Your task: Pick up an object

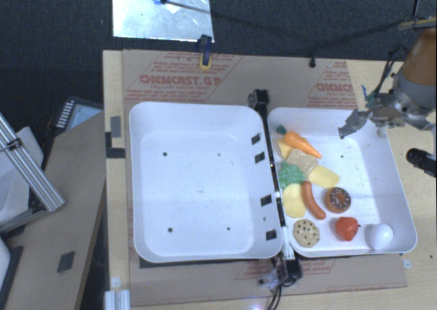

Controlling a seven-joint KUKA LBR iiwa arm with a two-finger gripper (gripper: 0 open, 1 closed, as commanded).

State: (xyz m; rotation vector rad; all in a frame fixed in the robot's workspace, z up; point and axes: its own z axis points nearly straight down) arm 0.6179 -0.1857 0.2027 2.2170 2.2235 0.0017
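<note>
The right bin (382, 165) holds several toy foods along its left and near side: an orange carrot (300, 142), a tan cracker (301, 160), a green leafy piece (292, 174), a yellow piece (323, 177), a sausage (314, 200), a chocolate donut (338, 199), a cookie (306, 233), a red tomato (346, 228) and a white egg (379, 235). My gripper (356, 122) hangs over the bin's far right part, well apart from the carrot. Nothing shows between its fingers.
The left bin (198, 179) lies beside the right one, joined by black clips (263, 158). A shiny metal sheet (162, 0) lies beyond the bench. A metal frame (27, 172) stands at the far left.
</note>
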